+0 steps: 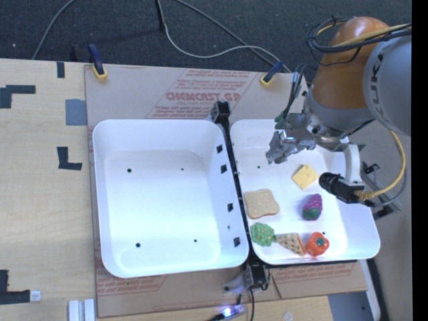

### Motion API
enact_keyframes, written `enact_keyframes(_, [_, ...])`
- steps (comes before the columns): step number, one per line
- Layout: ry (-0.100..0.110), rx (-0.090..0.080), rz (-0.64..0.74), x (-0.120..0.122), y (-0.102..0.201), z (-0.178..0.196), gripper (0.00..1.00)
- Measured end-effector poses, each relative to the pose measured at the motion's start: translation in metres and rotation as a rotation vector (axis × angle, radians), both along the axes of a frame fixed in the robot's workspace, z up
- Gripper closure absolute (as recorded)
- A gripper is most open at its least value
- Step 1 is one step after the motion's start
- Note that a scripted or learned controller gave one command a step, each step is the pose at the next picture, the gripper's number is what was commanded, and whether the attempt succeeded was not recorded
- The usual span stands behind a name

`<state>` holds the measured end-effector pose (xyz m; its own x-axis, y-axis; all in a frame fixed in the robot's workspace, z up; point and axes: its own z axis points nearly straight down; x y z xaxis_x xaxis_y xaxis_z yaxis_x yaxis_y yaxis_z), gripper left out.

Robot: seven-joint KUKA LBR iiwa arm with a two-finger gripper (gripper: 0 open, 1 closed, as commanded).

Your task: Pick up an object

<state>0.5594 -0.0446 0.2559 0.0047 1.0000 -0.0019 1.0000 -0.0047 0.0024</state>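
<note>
Nearest the camera, along the front edge of the right bin point(361, 249), lie a green broccoli floret point(262, 233), a pizza slice point(289, 242) and a red-orange pepper point(317, 244), close together in a row. Behind them sit a slice of toast point(261, 203) near the bin's left wall and a purple bunch of grapes point(311, 206) toward its right edge; a yellow cheese cracker point(304, 176) lies further back, apart from both. The gripper point(279, 149) hangs over the bin's bare back left part, its fingers apparently parted and holding nothing, though they are small here. The left bin point(160, 199) is bare white floor. Both bins rest on a cardboard sheet point(194, 95) atop a wooden bench point(40, 199), with a cable point(187, 49) looping across the dark floor behind.
</note>
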Motion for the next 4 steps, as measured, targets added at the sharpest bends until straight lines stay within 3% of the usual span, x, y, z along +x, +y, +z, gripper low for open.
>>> enact_keyframes(1, [0.003,0.000,0.005,0.001,0.003,-0.005,0.00])
enact_keyframes(2, [0.016,0.002,-0.001,-0.075,-0.027,-0.067,0.00])
enact_keyframes(3, [0.005,0.003,0.009,-0.055,0.003,-0.073,0.00])
enact_keyframes(4, [0.011,0.000,0.001,-0.031,-0.055,-0.161,0.00])
